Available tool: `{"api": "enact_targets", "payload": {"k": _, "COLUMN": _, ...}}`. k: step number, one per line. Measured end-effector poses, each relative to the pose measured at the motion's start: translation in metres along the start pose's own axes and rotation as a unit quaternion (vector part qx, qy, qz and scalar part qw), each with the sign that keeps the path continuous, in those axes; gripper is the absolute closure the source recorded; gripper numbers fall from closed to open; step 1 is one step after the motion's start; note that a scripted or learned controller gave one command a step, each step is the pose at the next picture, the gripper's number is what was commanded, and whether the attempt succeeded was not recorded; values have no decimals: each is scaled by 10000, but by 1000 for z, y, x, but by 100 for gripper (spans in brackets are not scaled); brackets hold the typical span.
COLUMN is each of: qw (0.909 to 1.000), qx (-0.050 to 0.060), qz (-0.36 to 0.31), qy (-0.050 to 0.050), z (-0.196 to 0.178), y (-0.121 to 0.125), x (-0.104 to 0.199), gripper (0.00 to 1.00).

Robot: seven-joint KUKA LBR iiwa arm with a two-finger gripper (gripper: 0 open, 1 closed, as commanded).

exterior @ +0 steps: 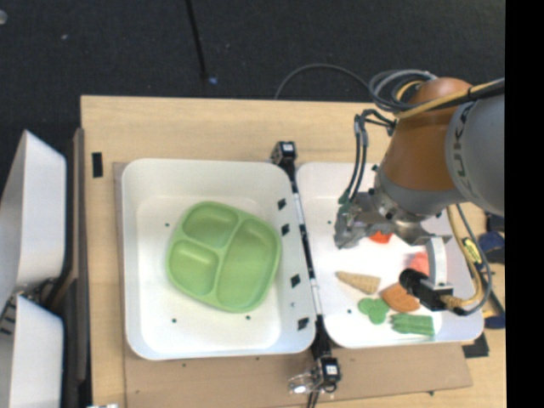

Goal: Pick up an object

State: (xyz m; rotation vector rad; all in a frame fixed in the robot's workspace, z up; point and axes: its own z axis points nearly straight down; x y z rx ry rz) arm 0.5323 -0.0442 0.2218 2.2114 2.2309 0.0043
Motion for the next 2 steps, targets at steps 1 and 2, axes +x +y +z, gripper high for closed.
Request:
{"api": "enact_targets", "payload": {"k": 1, "qw": 10000, "qx": 1, "qz": 9, "qy": -3, "z": -13, "y": 6, "x": 49, "gripper": 100}}
{"api": "enact_targets", "payload": {"k": 2, "qw": 10000, "qx": 8, "qz": 0, "qy": 0, "z": -9, "y": 15, "x": 109, "gripper": 100}}
